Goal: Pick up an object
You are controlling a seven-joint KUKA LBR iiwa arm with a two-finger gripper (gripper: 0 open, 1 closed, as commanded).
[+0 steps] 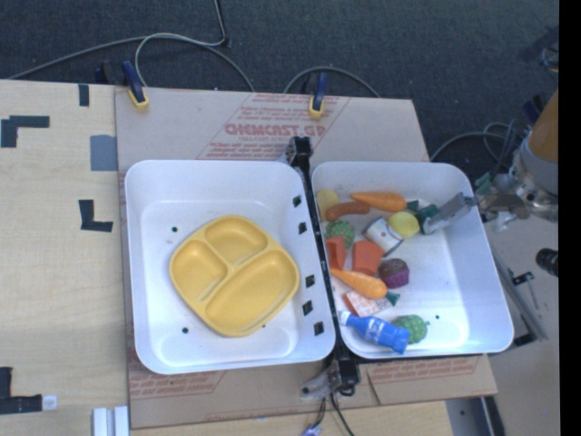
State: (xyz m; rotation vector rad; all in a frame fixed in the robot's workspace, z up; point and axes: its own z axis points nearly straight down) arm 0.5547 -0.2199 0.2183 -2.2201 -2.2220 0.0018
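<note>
Camera view, item: right bin (472,271), toy food stock, nothing lifted.
I log the tool (445,214) low over the right bin's far right rim, beside the yellow ball (405,224); I cannot tell its state. Contents crowd the bin's left half: carrot (379,200), white cup (382,234), orange carrot (360,282), blue bottle (377,331). Risk, my judgement: touching neighbours deflect a descent, and the round ball may roll off.

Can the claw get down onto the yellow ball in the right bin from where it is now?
Probably yes. The claw sits just right of the yellow ball, with bare bin floor beside it. A white can crowds the ball's left side, so a clean grip looks uncertain.
</note>
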